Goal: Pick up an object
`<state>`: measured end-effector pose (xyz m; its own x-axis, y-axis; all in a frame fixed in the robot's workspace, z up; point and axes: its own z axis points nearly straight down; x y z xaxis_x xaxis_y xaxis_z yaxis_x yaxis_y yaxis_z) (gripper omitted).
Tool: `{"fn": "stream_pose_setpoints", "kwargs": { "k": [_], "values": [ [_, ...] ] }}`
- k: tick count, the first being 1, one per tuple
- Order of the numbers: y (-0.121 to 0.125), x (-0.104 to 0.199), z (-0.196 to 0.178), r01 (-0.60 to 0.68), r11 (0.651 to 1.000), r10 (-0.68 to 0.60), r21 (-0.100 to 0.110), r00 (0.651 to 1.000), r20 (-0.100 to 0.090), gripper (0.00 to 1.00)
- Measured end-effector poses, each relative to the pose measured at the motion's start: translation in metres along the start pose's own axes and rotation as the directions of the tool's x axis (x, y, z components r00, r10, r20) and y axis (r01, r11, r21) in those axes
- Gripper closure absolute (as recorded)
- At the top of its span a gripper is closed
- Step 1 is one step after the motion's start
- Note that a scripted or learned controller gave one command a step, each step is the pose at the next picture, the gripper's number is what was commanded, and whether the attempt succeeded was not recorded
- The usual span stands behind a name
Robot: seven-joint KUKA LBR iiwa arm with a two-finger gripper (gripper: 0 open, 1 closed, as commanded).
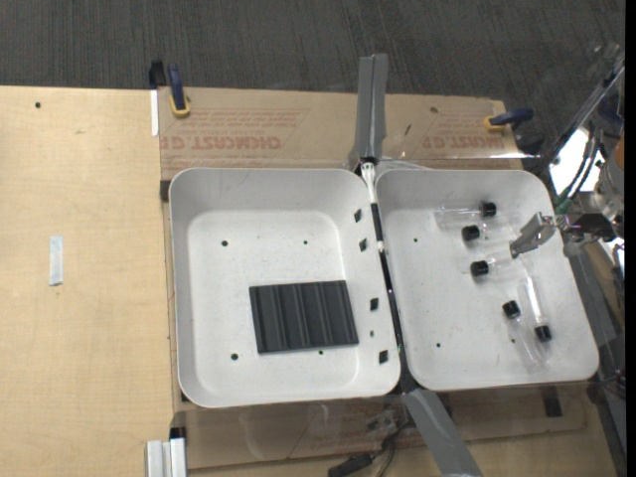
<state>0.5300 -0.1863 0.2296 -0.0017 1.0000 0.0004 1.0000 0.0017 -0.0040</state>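
Observation:
Several clear vials with black caps lie scattered in the right bin (437, 351): one near the back (477, 211), one at mid-bin (480, 267), and a pair toward the front right (527, 321). A black ribbed rectangular block (303, 316) lies flat in the left bin (199, 266). My gripper (534, 236) reaches in from the right edge and hangs over the right bin's right half, just right of the mid-bin vial. Nothing shows as held in it.
The two white bins sit side by side on a cardboard sheet (258, 132), held by clamps at the back (177, 95). A grey divider bar (371, 107) runs between the bins. Light wooden benchtop (79, 266) spreads to the left.

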Motion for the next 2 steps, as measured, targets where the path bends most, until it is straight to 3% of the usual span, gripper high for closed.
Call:
{"fn": "stream_pose_setpoints", "kwargs": {
  "k": [1,2],
  "values": [
    [0.04,-0.003,0.109,0.051,0.999,-0.051,-0.01,0.999,0.004,0.0],
    [0.118,-0.031,0.125,0.093,0.995,-0.093,-0.024,0.996,0.001,0.0]
  ]
}}
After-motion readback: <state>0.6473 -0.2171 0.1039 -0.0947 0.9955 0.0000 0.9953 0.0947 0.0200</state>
